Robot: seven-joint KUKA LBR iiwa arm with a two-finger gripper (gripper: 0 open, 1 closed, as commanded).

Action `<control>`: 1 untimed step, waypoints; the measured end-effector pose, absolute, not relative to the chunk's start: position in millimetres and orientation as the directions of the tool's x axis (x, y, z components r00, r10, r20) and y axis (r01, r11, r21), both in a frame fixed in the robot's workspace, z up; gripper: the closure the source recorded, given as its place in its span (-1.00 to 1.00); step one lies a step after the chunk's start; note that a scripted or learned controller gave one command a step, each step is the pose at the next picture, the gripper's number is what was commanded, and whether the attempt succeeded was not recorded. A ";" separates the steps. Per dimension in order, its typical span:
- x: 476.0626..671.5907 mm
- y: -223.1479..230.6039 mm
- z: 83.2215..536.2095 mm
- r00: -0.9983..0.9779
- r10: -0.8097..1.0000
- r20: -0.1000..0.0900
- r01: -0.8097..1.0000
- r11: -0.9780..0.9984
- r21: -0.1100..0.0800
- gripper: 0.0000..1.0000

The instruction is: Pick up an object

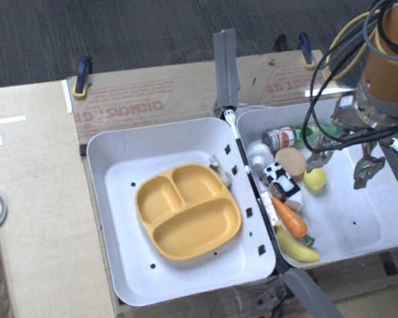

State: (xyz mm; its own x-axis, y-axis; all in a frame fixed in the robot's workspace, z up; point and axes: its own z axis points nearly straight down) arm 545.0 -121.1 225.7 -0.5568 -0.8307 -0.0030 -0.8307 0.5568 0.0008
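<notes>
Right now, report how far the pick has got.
Done: nothing looks lifted. The banana, carrot and yellow ball all lie in the right bin, and the yellow divided plate sits in the left bin. In hand: the gripper hangs over the right bin, close beside the ball, with nothing visibly between its fingers. Left: the grasp and lift.

Glossy plastic yellow tray (188, 212) in smooth white bin (120, 225).

- We look down from one fixed camera above the pale wooden bench (30, 217), at a slant.
- Both shallow white plastic bins (113, 227) sit mid-frame, moderately near.
- The grey, orange-banded arm (393, 66) enters from the right.
</notes>
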 end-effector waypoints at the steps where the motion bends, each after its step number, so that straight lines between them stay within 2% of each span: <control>1: 494.4 -140.3 209.4 -0.153 -0.988 -0.003 -0.988 0.153 0.001 -1.00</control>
